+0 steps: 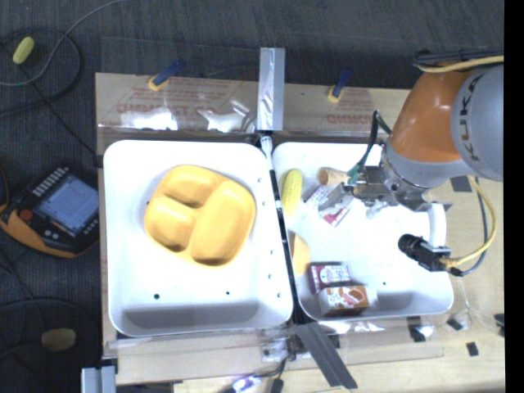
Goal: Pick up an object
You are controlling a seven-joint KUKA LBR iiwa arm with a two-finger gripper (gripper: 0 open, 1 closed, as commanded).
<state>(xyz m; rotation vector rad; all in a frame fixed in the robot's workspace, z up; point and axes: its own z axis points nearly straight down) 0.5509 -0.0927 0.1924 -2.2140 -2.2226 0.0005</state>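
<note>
While the arm [446, 129] reaches in from the right over the right bin [409, 256], its gripper [360, 188] sits low near that bin's upper middle, just beside a white packet with pink print [332, 211]. Whether it holds anything cannot be told. A corn cob [291, 187] lies upright by the divider, a small tan piece [330, 174] beside it. 2 brown cartons [337, 288] rest near the front wall. A big yellow bun-shaped lump [199, 213] lies in the left bin [131, 293].
</note>
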